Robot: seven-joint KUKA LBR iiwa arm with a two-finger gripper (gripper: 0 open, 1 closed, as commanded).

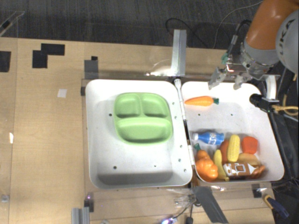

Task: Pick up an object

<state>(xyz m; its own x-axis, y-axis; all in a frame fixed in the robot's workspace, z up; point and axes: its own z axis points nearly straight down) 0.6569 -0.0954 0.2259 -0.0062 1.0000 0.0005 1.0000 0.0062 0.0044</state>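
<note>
An orange toy carrot (200, 101) lies near the far left of the right bin (261, 118). At that bin's near end sits a heap of toys: a blue bottle (210, 138), a yellow corn cob (233, 148), a red piece (250, 144), an orange fruit (206, 167), a banana (219, 163) and a brown bottle (240, 170). My gripper (227, 80) hangs above the bin's far edge, right of the carrot, fingers spread apart with nothing between them.
The left bin (100, 125) holds a green divided plate (142, 117). A metal post (179, 50) stands behind the seam between the bins. Cables and a black fitting (261, 101) lie along the right bin's right rim.
</note>
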